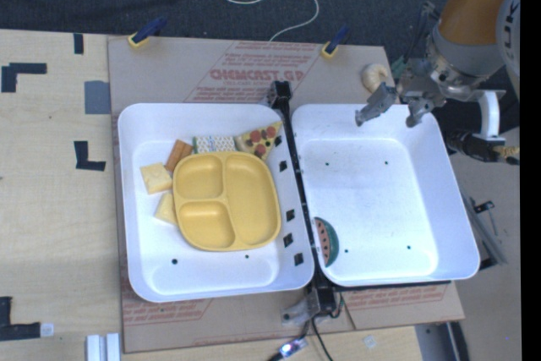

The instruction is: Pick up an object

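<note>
My gripper [390, 113] hangs over the far edge of the right bin [439, 182], open, its two fingers [370, 111] spread wide with nothing between them. A watermelon slice [325, 239] lies at the right bin's near left corner, well below and left of the gripper. In the left bin [135, 207] a yellow divided plate [226, 200] lies in the middle. Beside it are crackers [155, 178], an orange-brown piece [177, 154], a pizza slice [259, 139] and a speckled pale piece [215, 144].
A black divider with clips [292, 182] runs between the two bins. A beige round object [375, 77] sits on the cardboard just beyond the right bin, close to the gripper. A white cable [270, 0] loops across the dark floor behind.
</note>
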### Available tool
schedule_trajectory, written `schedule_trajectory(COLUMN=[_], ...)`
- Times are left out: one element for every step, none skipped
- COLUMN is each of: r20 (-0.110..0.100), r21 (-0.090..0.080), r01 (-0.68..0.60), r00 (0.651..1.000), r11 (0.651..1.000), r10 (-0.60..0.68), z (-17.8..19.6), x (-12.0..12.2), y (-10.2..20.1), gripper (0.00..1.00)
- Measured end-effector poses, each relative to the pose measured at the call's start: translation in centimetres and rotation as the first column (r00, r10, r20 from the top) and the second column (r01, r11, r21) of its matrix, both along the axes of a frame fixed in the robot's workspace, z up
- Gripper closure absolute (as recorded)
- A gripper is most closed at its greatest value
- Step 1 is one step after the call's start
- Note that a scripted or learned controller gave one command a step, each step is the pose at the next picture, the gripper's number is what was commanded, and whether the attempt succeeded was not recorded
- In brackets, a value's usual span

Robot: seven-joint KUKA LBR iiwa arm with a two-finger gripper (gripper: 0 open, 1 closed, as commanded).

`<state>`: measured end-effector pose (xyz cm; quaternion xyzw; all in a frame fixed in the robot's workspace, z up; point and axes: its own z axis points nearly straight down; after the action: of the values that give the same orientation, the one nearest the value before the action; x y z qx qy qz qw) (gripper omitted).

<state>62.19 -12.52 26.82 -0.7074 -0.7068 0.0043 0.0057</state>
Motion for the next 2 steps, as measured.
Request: schedule_trajectory(r20=[0.013,0.010], r21=[-0.002,-0.003], r01=[-0.002,-0.001], r00=[1.000,1.000], r11=[1.000,1.000], r10=[0.003,0.001], z=[0.8,-3.7], x=[0.2,-0.1], y=[0.0,0.6], gripper=[0.00,0.00])
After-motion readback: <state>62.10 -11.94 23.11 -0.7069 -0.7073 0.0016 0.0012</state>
